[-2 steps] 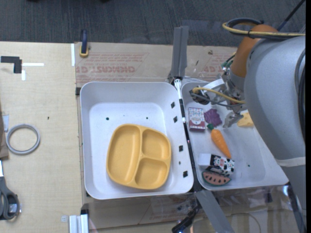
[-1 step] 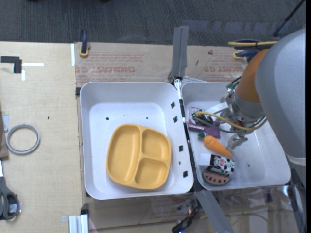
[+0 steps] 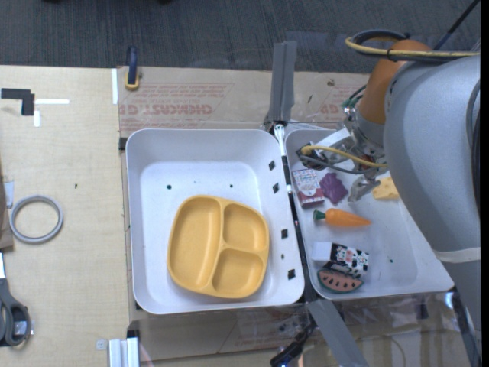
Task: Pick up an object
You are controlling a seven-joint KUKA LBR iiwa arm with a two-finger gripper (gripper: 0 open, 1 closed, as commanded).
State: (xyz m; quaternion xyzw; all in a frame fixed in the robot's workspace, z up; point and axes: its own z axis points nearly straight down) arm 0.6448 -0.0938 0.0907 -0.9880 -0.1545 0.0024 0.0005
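Nearest the camera, at the front of the right white bin point(image 3: 405, 270), a watermelon-slice toy with a red face and green rind point(image 3: 339, 280) lay just beside a small black-and-white patterned block point(image 3: 349, 256), the two almost touching. Slightly farther back, an orange plastic carrot with a green tip point(image 3: 344, 219) lay roughly crosswise in the bin. Beyond it sat a purple crumpled-looking lump point(image 3: 333, 187), and just to its left a small red-and-white printed packet point(image 3: 307, 186) lay close against the bin's left wall. A pale yellow wedge, like a toy cheese piece point(image 3: 386, 190), lay to the right of these, partly hidden under the arm.

To the left, the second white bin point(image 3: 149, 228) held a yellow plastic plate divided into three compartments point(image 3: 218, 246), set toward its near half.

On the bare wooden bench point(image 3: 61, 144) at the far left, a grey ring point(image 3: 34, 219) lay flat, well apart from both bins.

Farther back in the right bin, the grey arm with its orange band point(image 3: 382, 90) reached in from the right and covered much of that bin's right side. The gripper point(image 3: 361, 188) hung low over the bin, near the purple lump and the yellow wedge, with a loop of yellow and dark cable point(image 3: 336, 156) trailing to its left. Whether its claw was spread or pressed together could not be told, as the wrist hid it. Nothing could be seen held in it; the toys all lay on the bin floor.
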